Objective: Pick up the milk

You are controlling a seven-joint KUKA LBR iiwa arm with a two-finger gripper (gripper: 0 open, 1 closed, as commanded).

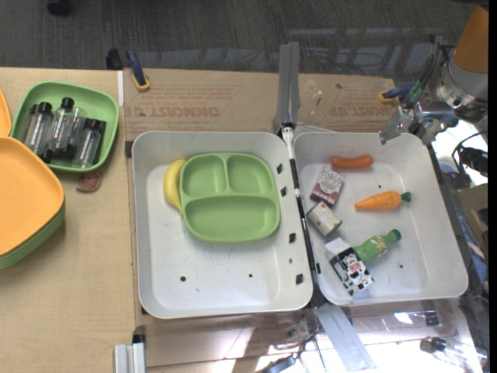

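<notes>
The milk (pixel 350 268) is a small carton with a black-and-white cow pattern. It lies on its side near the front edge of the right bin (pixel 446 231). A green bottle (pixel 377 245) lies just beside it on its right. My gripper (pixel 404 123) hangs over the far right corner of the right bin, well away from the milk and touching nothing in the bin.
The right bin also holds a sausage (pixel 352 162), a purple carton (pixel 328 186), a carrot (pixel 380 201) and a small tan box (pixel 324 218). The left bin (pixel 155 278) holds a green divided plate (pixel 230 196) with a banana (pixel 172 183) beside it.
</notes>
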